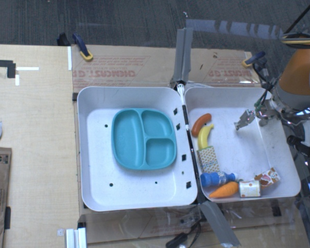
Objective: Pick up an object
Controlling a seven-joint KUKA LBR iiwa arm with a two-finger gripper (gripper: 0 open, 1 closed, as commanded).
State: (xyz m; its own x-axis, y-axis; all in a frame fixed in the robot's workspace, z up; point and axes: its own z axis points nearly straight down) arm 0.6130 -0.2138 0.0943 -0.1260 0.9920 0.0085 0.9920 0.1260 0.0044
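The gripper [244,120] hangs over bare floor at the right bin's [279,141] two o'clock; whether it is released or clenched cannot be told. The hot dog [201,123], banana [204,136], bottle [217,179] and carrot [223,190] lie from nine to six o'clock.

A teal divided tray [144,138] lies in a white bin [88,154]; the other holds a yellow banana [205,135], an orange carrot [223,190], a blue bottle [217,179] and what looks like a checkered packet [208,159].

Grey arm [294,94], orange band, small metal tool [245,119], dark cables
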